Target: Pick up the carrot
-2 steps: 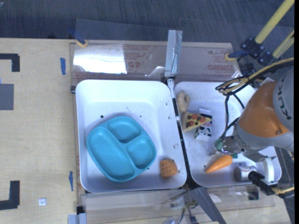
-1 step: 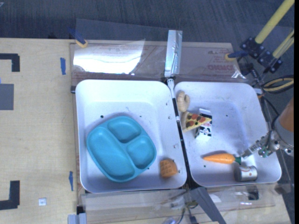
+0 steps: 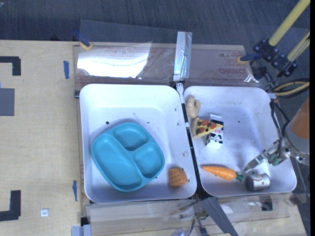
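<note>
We are seeing the carrot (image 3: 220, 172) lying flat near the front wall of the right bin (image 3: 246, 102), its green end pointing at the gripper (image 3: 256, 170), which is sitting just beside that end. We cannot tell whether the gripper is open or closed. A pizza slice (image 3: 205, 127) is resting farther back. In the left bin (image 3: 98, 102), a blue plate (image 3: 128, 155) is lying near what is possibly a bun (image 3: 177, 177).

The arm (image 3: 299, 149) is seen entering from the right edge, with its orange band (image 3: 301, 123) partly cut off by the frame, and the gripper (image 3: 253, 170) is held low, extended leftward and angled downward.
</note>
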### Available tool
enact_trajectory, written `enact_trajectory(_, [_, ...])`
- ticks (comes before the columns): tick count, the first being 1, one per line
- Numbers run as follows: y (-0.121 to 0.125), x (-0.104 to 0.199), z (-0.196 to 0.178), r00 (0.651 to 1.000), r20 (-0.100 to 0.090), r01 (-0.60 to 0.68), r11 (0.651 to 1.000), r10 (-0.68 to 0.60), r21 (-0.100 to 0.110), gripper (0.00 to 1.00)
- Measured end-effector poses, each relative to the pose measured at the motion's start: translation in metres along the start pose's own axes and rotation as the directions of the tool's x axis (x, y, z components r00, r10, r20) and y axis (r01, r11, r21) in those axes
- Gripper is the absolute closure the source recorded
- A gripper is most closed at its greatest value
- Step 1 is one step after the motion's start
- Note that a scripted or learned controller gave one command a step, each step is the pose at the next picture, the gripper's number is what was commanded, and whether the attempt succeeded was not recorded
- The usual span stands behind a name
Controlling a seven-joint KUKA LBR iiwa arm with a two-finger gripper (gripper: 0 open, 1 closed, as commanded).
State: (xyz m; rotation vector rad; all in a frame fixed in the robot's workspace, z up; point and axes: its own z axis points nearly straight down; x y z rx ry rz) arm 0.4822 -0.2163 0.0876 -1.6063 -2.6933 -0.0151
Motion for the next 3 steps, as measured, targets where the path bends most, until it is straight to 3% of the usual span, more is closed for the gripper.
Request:
enact_trajectory(1, [0.053,0.084,-0.082,0.967,0.014,0.253,0.967,-0.253,0.002,0.0])
enact_trajectory(2, [0.055,0.103,0.001,0.974,0.014,0.225,0.974,-0.225,0.001,0.0])
enact_trajectory(3, [0.013,0.03,-0.005,0.997,0.014,0.076,0.997,-0.076,0.005,0.0])
